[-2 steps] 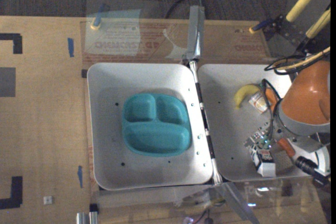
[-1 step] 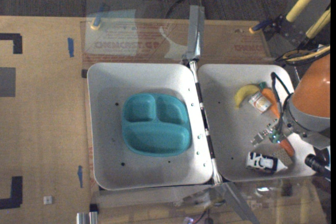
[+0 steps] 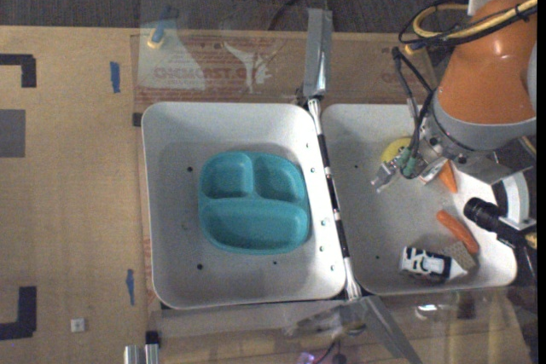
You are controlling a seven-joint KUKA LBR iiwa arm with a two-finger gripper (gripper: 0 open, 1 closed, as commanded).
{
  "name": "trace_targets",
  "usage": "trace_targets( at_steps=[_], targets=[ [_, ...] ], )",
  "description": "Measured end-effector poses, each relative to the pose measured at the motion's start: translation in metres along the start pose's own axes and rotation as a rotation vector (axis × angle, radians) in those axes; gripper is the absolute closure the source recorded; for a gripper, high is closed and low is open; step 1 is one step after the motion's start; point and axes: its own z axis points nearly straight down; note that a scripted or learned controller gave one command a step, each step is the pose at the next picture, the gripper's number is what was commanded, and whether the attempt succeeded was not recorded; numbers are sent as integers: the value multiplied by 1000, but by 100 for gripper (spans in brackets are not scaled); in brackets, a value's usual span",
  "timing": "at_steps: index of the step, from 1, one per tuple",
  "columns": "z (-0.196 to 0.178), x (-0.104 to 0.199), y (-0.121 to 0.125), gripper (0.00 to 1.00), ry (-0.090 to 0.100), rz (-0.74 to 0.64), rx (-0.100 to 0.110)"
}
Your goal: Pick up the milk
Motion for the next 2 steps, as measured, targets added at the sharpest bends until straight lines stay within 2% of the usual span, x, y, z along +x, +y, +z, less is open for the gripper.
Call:
trace_targets(
  at_steps=[1,2],
  targets=[
    [-120,-27,-38,100,-2,-199,-1],
    [-172,-116,-43,100,-4,-18,-2]
  ],
)
